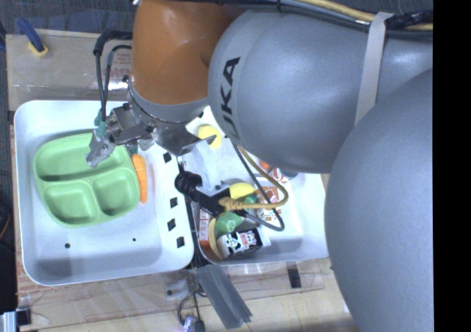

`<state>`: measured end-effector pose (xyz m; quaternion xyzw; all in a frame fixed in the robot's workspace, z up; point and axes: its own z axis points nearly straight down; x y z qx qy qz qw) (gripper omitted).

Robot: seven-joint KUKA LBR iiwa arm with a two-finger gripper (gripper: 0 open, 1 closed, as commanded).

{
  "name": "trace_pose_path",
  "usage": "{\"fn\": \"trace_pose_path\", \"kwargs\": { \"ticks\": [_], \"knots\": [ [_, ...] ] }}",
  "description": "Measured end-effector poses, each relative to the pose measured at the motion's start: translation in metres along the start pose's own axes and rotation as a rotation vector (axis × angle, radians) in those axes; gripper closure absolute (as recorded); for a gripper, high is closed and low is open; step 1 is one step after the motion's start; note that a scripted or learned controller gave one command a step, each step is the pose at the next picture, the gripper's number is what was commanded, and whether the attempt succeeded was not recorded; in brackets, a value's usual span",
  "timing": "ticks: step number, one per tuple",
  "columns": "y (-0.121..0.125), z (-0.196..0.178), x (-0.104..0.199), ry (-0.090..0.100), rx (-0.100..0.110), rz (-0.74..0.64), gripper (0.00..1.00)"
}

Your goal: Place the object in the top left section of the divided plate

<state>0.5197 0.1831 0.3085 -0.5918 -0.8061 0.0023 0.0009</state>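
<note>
the wooden bench [110, 301] carries two shallow white bins; beyond it lies dark floor. the left bin [88, 257] holds the green divided plate [81, 183], with an orange carrot [140, 178] lying against the plate's right edge, outside the sections. the gripper [99, 150] hangs over the plate's upper part; whether it is open or closed, i cannot tell. the right bin [294, 238] holds mixed clutter under the grey arm [309, 87].

black letters "KA" on grey arm [294, 87]

Arm [294, 87] hides most of right bin [294, 238]; contents unclear.
</note>
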Motion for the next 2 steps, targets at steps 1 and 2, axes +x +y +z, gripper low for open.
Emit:
{"fn": "trace_pose_path", "kwargs": {
  "ticks": [1,2],
  "knots": [
    [0.0005,-0.0096,0.0008,-0.001,-0.001,-0.009,1.0],
    [0.0005,-0.0096,0.0012,-0.001,0.0,-0.01,0.0]
  ]
}}
